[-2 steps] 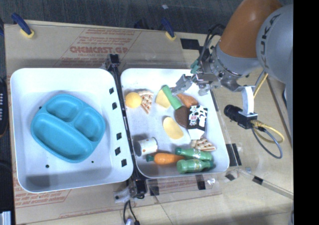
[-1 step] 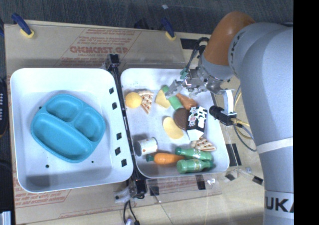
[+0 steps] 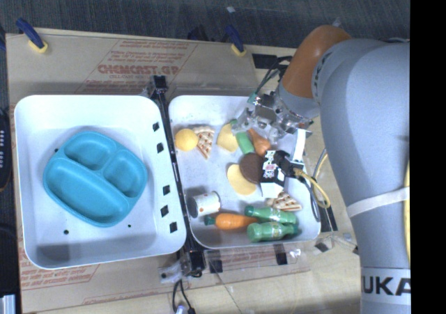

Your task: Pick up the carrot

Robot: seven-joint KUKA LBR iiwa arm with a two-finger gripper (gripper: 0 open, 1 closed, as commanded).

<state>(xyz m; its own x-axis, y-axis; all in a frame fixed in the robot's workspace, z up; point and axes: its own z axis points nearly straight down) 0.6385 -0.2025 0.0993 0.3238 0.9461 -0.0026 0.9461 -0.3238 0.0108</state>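
Note:
The carrot (image 3: pixel 231 221), orange and tapered, lies near the front edge of the right bin (image 3: pixel 209 107), between a small white cup (image 3: pixel 205 203) and two green bottles (image 3: pixel 273 223). My gripper (image 3: pixel 261 124) hangs at the back right of that bin, well away from the carrot. It is just above a green piece (image 3: pixel 244 142) and a short orange piece (image 3: pixel 260 144). I see nothing gripped in it.
The right bin also holds a yellow ball (image 3: pixel 185 140), a waffle wedge (image 3: pixel 204 143), a yellow lemon shape (image 3: pixel 227 138), a brown disc (image 3: pixel 251 166) on a yellow one (image 3: pixel 239 182), and another waffle (image 3: pixel 286 202). A blue divided plate (image 3: pixel 94 177) lies in the left bin (image 3: pixel 35 114).

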